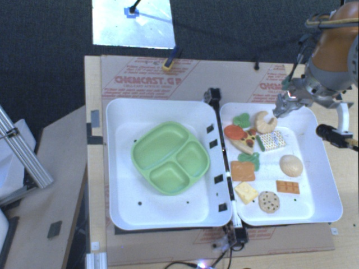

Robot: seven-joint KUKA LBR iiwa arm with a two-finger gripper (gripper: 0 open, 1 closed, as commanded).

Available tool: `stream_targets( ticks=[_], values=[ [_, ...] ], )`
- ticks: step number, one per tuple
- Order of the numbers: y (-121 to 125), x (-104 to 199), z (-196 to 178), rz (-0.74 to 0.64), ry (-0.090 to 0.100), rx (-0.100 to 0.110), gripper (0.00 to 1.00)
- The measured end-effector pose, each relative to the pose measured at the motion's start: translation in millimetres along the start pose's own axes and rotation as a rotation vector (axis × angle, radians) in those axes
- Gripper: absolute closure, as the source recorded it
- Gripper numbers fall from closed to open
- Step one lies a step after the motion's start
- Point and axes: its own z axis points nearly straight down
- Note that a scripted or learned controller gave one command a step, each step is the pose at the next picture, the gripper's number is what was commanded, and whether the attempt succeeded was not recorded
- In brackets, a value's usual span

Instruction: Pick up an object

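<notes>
The right bin [322,167] holds several toy foods: a green piece [242,119], a tan pastry [263,123], a red tomato [234,132], a pizza slice [245,144], a checkered block [271,142], a beige egg shape [291,165], an orange square [242,171], a waffle [287,187], a cheese cube [245,192] and a cookie [269,202]. My gripper [280,109] hangs over the bin's far edge, just right of and above the tan pastry. Nothing shows between its fingers.
The left bin [120,167] holds a green divided plate [170,157]. A black divider [221,156] runs between the bins. Cardboard lies under both bins, and a shiny square sheet [133,15] sits behind them.
</notes>
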Motion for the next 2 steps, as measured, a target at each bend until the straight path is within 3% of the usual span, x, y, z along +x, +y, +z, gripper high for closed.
stream_targets(
  ticks=[2],
  values=[
    [-56, 90, -7, -0.005, 0.003, 0.005, 1.00]
  ],
)
